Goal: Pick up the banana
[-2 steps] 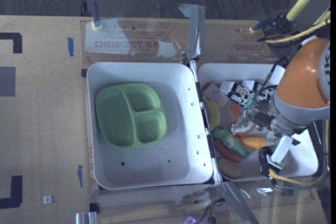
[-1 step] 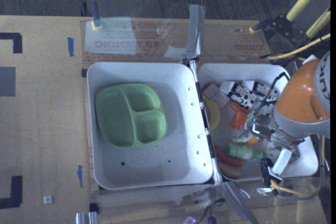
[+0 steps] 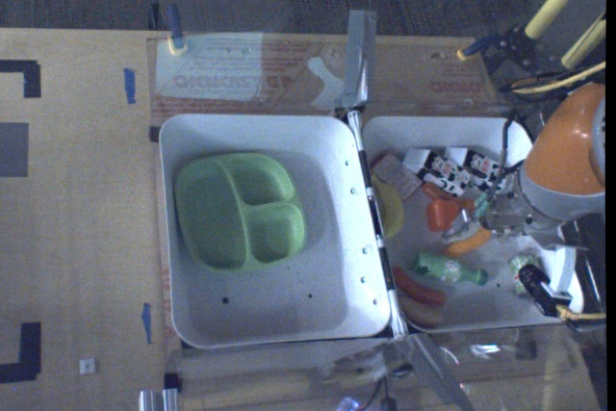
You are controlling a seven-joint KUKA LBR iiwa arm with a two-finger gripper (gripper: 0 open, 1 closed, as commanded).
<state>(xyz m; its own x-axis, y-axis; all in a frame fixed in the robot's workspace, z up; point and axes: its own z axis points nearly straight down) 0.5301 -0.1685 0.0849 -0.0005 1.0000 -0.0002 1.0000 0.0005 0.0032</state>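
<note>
Camera view, yellow curved banana [image 3: 390,208], right bin's left wall [image 3: 370,170]

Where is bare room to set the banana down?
Left bin: bare floor in front of and right of the green divided plate. Right bin is crowded; the banana lies at its left wall, toys packed beside the hand.

dim, soft, slightly blurred view; pale glare on the left bin [image 3: 192,135], faint shadows.
</note>
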